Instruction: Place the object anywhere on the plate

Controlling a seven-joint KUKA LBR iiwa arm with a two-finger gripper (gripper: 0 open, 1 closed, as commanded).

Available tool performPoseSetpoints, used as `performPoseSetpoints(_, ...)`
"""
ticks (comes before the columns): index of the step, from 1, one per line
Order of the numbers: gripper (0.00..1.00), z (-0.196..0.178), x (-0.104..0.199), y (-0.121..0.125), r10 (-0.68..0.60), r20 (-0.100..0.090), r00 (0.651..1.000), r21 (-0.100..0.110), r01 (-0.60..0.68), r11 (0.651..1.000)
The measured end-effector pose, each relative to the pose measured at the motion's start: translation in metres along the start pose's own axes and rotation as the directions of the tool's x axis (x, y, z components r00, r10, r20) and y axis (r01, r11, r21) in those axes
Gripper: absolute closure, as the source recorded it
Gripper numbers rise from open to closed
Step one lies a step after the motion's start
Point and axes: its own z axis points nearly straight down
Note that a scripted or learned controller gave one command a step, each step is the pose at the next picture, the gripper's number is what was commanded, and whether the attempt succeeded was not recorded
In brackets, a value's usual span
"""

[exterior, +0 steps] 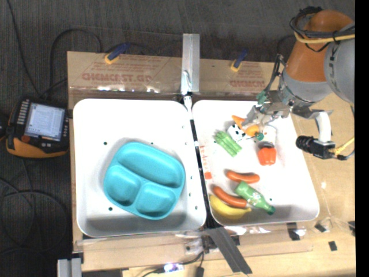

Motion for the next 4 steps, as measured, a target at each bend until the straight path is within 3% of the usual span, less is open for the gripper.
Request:
performPoseSetpoints(1, 1.00, -0.022, 0.121, 0.026, -0.070, -0.006, 0.998, -0.002, 0.070, 0.998)
performPoseSetpoints(2, 1.00, 0.027, 0.236, -0.007, -0.172, -0.006, 0.985, 0.000, 0.172, 0.985)
performPoseSetpoints(3, 1.00, 0.118, 0.238, -0.017, -0.126, -0.007, 0.992, -0.001, 0.126, 0.992)
performPoseSetpoints(4, 0.00, 0.118, 0.238, -0.017, -0.126, -0.008, 0.992, 0.000, 0.126, 0.992)
